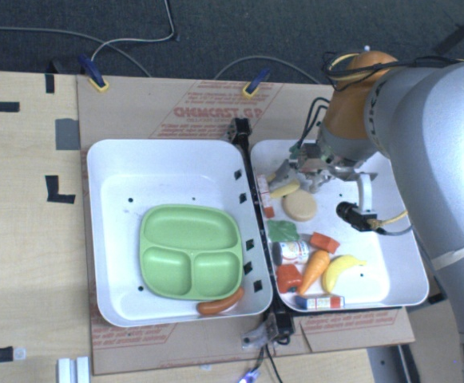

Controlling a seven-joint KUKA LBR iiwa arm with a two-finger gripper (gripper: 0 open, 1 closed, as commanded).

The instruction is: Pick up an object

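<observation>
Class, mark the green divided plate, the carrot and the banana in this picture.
green divided plate (190,231): camera view, floor of its large top compartment.
carrot (315,270): camera view, middle of its orange body.
banana (340,271): camera view, middle of its yellow curve.

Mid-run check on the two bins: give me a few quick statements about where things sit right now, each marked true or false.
1. The green tray lies in the left bin. True.
2. The sausage rests on the tray. False: it lies on the bin floor beside the tray's near edge.
3. The banana and carrot are in the right bin. True.
4. The gripper hovers over the left bin. False: it is over the right bin, near the round beige piece.
</observation>
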